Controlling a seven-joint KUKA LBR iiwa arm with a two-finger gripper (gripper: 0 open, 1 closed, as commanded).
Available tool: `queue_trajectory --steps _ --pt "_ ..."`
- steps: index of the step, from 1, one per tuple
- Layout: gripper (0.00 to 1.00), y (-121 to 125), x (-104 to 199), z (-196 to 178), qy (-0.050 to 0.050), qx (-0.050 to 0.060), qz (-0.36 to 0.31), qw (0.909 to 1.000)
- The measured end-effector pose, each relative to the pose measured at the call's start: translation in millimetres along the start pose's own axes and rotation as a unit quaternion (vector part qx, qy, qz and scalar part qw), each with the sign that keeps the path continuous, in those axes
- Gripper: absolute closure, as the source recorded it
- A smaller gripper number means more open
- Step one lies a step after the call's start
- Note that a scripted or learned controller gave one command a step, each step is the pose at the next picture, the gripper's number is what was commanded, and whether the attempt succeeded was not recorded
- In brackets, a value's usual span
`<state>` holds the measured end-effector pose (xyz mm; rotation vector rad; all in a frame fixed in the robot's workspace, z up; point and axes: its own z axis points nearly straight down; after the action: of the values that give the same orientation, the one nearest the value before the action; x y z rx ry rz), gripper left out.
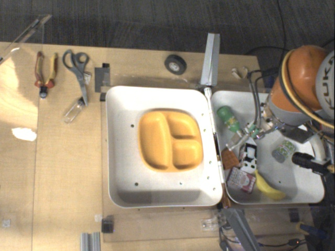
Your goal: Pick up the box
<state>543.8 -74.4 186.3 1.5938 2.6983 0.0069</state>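
Box [241, 178], small and reddish, lies at the near left of the right bin [309, 196], just beside a banana [268, 188] and not yet lifted. Above it the tool [246, 140] hangs low over the bin's clutter; whether it is released or clenched I cannot tell, so the pick looks still to do. Farther back stands a green bottle [228, 116]; the left bin [121, 188] holds a yellow tray [170, 139].
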Motion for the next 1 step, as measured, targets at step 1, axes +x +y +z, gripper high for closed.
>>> queue_trajectory --steps 1 --pt "0.0 -53.6 7.1 60.8 -0.005 -0.006 -0.006 1.0"
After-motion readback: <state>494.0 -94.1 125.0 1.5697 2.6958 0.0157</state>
